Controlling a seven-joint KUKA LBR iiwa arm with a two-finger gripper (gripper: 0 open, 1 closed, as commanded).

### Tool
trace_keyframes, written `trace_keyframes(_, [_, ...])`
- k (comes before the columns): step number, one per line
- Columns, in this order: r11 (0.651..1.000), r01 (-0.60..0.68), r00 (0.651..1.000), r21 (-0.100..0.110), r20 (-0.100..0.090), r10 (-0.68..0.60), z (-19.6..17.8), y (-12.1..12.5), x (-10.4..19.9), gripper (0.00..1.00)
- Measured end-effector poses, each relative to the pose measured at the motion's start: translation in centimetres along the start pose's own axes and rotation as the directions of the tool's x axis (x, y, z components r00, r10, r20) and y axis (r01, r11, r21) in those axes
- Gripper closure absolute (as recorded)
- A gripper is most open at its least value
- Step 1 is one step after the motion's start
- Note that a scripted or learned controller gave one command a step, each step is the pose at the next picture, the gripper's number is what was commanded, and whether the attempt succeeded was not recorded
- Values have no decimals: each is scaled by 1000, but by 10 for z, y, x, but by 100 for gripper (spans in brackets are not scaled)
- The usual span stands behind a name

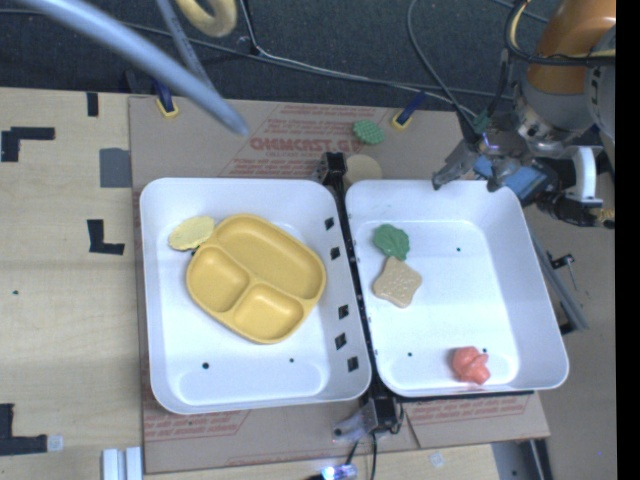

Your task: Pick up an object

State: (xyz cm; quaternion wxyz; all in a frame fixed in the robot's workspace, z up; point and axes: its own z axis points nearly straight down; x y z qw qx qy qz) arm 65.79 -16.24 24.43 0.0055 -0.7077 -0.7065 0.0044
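Note:
The right bin [500, 230] holds a green leafy toy [391, 239], a tan waffle-shaped piece [397, 285] just below it, and a red lumpy toy [470, 364] near the front right corner. My gripper [468, 180] hangs over the right bin's far edge, up and to the right of the green toy and apart from it. It is open, its two dark fingers [447, 175] spread, with nothing between them.
In the left bin [165, 308] lie a yellow divided plate [257, 277] and a small pale yellow piece [191, 232] at the plate's far left. A green toy [368, 132] sits on the cardboard behind the bins. Cables trail across the back.

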Motion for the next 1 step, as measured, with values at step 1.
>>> trace_keyframes(1, [1000, 3, 1000, -13, 2, -3, -8, 2, 0, 0])
